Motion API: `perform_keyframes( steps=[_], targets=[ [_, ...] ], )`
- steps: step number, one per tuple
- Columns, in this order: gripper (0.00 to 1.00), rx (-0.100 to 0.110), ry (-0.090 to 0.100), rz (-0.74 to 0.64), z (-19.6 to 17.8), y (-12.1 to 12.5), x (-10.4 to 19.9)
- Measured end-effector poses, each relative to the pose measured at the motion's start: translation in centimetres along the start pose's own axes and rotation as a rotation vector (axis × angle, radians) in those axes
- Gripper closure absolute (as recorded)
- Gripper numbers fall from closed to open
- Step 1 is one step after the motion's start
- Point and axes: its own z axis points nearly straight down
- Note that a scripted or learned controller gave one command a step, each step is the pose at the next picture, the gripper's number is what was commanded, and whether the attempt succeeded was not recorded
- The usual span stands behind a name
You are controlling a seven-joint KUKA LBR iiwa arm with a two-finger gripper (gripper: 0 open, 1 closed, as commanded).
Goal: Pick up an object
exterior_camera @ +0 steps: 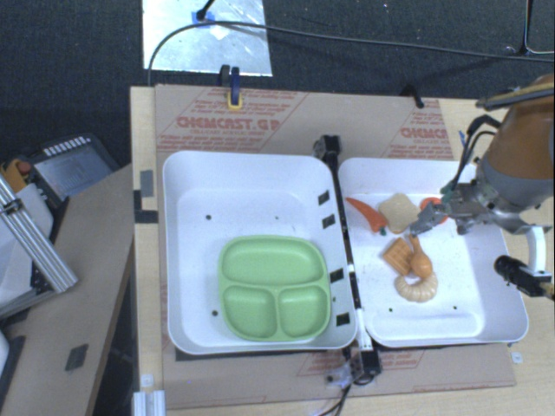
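Gripper: you see the gripper (434,217) low over the right bin (499,319), at the upper right of the food cluster; from this slant you cannot tell how its tip is set, and nothing is visibly in its hold.
Landmark: take the pale round piece (399,211) as your reference; it lies in the upper middle of the right bin.
Targets: the orange pepper-like piece (368,212) lies just left of the pale round piece, touching or nearly so. The waffle-like piece (399,254) lies just below it, and the curled pastry (418,282) sits below and slightly right, touching the waffle-like piece.
Small red piece: a bit of red (433,204) shows just right of the pale round piece, partly hidden by the gripper; it is probably another small food item.
Risk, crowding: the items lie close together, so a descent near the pale round piece could catch two at once or push one aside.
Risk, edge contact: if the tip lands on the rim of an item, expect it to slide out rather than lift.
Risk, shape: the curled pastry and pale round piece look rounded, so a squeeze off centre may squirt them away.
Risk, left bin: the green tray (273,286) lies well left of the pale round piece, in the left bin (186,232), and looks out of harm's way.
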Motion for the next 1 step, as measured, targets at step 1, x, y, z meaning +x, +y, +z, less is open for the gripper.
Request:
perform_keyframes(
  steps=[1],
  targets=[
    [0.0, -0.012, -0.002, -0.003, -0.62, 0.3, 0.02]
  ],
)
